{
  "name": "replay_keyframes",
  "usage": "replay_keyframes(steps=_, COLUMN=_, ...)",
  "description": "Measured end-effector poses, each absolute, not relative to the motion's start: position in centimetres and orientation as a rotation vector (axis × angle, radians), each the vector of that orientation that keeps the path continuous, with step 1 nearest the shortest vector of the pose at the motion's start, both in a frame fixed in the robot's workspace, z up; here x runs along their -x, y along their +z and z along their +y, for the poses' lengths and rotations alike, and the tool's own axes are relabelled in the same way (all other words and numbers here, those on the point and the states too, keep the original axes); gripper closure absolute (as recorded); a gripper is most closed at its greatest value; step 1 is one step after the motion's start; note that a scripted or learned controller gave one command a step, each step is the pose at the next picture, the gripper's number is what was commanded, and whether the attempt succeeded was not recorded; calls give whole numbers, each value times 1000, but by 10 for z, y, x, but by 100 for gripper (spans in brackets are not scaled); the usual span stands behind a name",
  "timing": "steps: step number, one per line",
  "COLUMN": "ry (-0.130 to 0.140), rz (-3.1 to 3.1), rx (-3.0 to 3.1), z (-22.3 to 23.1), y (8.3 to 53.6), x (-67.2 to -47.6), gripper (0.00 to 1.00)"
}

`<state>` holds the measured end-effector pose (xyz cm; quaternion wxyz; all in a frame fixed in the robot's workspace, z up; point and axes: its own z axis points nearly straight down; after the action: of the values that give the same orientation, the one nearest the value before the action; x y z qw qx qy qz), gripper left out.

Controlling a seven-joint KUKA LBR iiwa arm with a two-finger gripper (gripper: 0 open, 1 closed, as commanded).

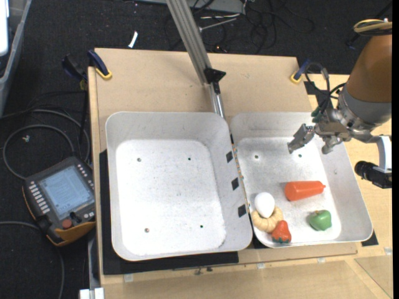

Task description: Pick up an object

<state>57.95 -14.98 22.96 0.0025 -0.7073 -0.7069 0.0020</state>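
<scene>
The arm (368,73) is reaching in from the right, and its gripper (315,141) is hanging over the upper part of the right bin (274,129) with its two fingers (299,139) spread wide and nothing showing between them. The objects are lying well apart from it, near the bin's front: an orange carrot (304,190) is resting on its side toward the middle, a green pepper (320,220) is sitting below it, a white egg (265,204) is lying on top of a tan, bread-like piece (267,222) by the left wall, and a small red piece (282,231) is touching that one. The left bin (165,185) is sitting just beside it. A handheld control screen (60,195) is lying on the dark floor to the left of the bench (156,80).
</scene>
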Motion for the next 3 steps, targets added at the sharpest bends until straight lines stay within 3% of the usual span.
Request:
replay_keyframes(steps=2, ry=6, rz=-2216, rx=2219, z=-159, y=124, x=-572, gripper=0)
replay_keyframes(steps=3, ry=-1, rz=-2222, rx=2223, z=-159, y=138, x=-575, gripper=100)
